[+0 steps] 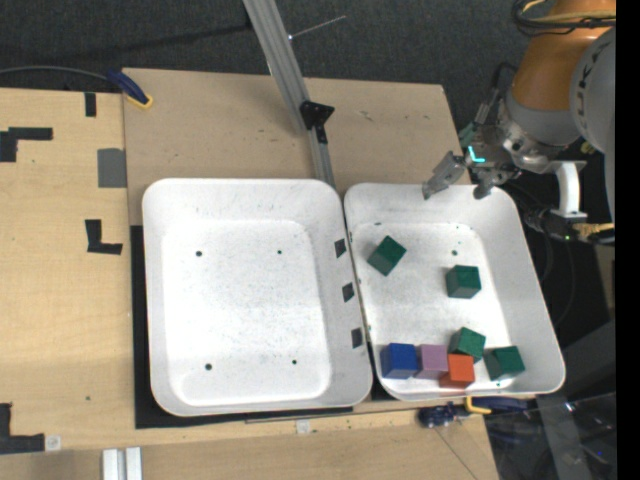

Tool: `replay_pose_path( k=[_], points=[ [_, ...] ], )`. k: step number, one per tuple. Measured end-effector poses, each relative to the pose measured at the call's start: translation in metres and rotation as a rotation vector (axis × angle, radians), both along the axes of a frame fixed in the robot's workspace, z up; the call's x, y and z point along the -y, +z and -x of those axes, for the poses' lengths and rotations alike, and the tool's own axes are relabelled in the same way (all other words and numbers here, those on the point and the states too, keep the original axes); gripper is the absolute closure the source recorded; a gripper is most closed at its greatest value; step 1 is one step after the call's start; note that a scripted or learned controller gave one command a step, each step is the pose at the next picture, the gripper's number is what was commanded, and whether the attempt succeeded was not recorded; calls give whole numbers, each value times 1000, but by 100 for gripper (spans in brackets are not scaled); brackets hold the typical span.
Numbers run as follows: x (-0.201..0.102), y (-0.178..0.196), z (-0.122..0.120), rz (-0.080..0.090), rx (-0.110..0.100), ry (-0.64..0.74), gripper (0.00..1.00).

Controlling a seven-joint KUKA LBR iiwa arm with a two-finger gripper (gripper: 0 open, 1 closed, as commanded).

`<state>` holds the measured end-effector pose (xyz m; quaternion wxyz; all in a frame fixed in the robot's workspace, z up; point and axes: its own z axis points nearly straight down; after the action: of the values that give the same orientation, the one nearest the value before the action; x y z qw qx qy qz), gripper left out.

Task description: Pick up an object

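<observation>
Over the right bin's (530,258) twelve o'clock rim, the gripper (460,181) hovers with fingers spread apart, gripping nothing; blocks lie below.

Blocks (441,358) in right-hand bin (530,268)

Wooden bench (60,298) on dark, perhaps carpeted floor (120,18); slanted metal pole (275,38).

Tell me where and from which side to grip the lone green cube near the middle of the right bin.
Take the green cube from straight above, closing on two opposite flat side faces. It lies flat on the right bin floor with free space all round, so either pair of faces probably works. The gripper hangs open over the bin's far rim.
</observation>
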<state>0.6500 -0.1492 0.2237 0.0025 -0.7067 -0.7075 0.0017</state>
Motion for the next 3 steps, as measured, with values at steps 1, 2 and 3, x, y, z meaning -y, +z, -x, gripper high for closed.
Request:
replay_pose_path(
  k=[1, 2, 3],
  points=[
    [0, 3, -1, 2, 5, 1, 0],
    [2, -58, -7, 2, -1, 1, 0],
    [-6, -106, -3, 1, -1, 1, 0]
  ],
)
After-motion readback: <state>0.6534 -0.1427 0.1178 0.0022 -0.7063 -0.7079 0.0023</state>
